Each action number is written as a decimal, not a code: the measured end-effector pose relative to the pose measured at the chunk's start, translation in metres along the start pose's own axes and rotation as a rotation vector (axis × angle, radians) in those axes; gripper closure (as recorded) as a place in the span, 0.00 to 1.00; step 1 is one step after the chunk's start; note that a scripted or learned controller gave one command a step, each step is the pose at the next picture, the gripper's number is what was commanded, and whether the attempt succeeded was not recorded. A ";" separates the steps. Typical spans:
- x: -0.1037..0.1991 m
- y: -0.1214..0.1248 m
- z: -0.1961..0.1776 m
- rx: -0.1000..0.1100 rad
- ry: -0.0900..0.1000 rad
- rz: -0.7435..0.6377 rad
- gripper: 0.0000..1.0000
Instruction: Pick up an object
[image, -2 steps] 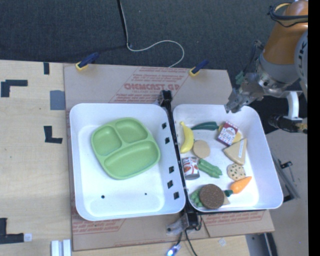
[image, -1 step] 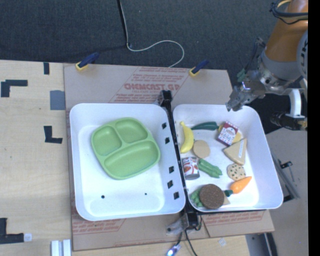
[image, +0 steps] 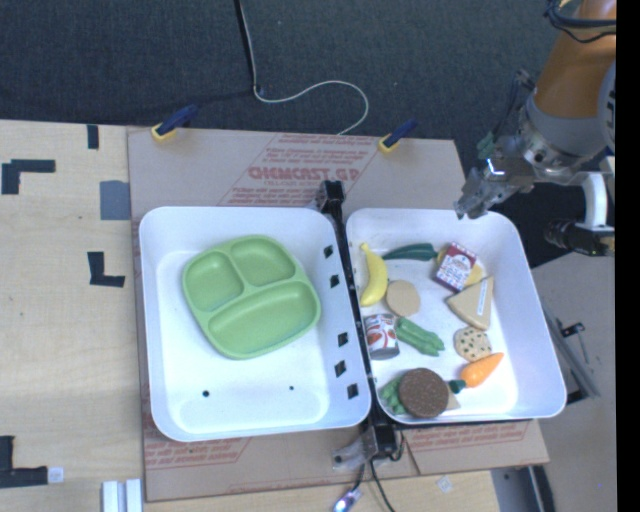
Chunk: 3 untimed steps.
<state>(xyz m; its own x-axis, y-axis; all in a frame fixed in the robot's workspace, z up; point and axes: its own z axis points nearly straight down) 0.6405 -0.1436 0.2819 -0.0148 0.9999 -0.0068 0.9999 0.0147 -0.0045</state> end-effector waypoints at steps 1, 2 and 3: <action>0.094 -0.023 0.104 0.007 0.010 0.008 1.00; 0.087 0.029 0.063 -0.008 0.006 0.012 1.00; 0.088 0.027 0.055 -0.004 0.006 0.011 1.00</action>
<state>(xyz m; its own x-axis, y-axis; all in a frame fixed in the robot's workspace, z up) 0.6662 -0.0558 0.2262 -0.0042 1.0000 -0.0006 1.0000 0.0042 -0.0009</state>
